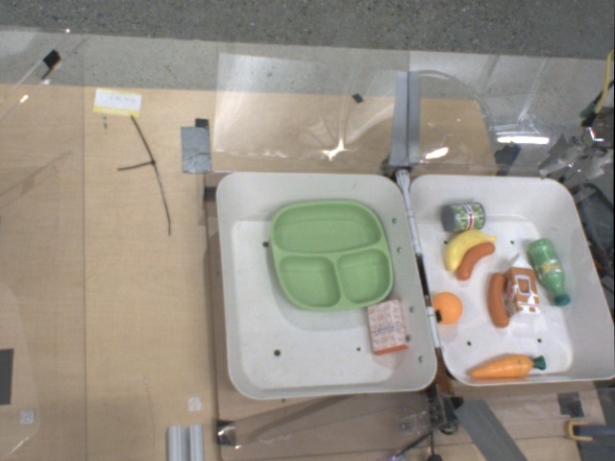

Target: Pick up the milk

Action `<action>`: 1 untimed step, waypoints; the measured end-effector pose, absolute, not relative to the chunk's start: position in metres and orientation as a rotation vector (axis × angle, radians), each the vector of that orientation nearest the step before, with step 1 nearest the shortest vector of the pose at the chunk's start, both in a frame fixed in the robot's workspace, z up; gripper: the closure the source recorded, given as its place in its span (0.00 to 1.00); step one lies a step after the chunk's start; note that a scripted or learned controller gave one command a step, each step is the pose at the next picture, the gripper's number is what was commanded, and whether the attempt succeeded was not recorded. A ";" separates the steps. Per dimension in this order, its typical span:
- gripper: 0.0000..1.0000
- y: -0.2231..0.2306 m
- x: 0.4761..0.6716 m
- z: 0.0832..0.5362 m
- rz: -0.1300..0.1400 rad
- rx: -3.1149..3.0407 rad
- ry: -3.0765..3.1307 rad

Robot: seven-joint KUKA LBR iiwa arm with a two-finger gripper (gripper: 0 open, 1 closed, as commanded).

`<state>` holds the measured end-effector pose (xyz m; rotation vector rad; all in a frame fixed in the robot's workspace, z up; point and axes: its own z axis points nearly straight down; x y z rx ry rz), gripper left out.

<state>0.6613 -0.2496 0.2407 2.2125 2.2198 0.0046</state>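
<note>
Milk carton (522, 292) lies in right bin (567, 209), touching hot dog (498, 300), green bottle (549, 270) just beside. End effector state: cannot tell. Risk: crowded neighbours cause wrong grab or carton slipping aside.

one fixed camera looks down at a slant from above the bench (96, 257) — far enough back to take in both white bins (240, 353) side by side.

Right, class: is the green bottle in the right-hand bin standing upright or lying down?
Lying down. The green bottle shows its full length on the floor of the right bin, cap pointing lower right.
</note>
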 end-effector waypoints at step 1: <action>0.00 -0.243 0.664 0.107 0.001 2.205 2.239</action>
